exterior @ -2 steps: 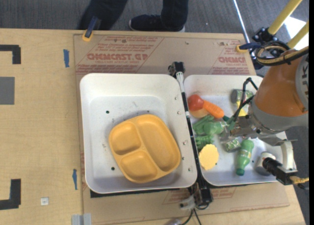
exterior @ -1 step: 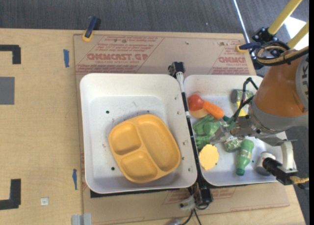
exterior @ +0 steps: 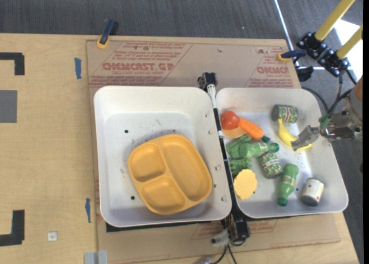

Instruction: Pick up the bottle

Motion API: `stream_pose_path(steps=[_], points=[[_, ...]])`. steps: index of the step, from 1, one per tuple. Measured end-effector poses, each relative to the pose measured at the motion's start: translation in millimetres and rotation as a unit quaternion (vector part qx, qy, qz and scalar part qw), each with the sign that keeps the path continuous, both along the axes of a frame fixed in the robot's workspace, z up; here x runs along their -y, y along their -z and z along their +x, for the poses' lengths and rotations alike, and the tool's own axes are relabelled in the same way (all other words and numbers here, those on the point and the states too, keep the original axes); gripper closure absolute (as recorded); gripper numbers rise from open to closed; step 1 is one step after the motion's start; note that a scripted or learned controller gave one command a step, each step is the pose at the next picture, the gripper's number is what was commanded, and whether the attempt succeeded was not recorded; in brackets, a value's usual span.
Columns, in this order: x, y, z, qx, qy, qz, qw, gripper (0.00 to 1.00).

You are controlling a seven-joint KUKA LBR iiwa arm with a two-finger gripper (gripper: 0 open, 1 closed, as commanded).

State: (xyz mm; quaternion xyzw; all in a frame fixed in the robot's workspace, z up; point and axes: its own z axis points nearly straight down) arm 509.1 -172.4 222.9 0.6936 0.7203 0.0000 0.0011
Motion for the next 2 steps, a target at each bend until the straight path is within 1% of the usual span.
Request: stream_pose_path(steps=[1,2], points=[[17.8,127.4,-28.7,0.000,0.067,0.0006,0.9978,0.00],[17.8,117.5,-28.1,0.000,0.067,0.0000,0.9978,1.00]])
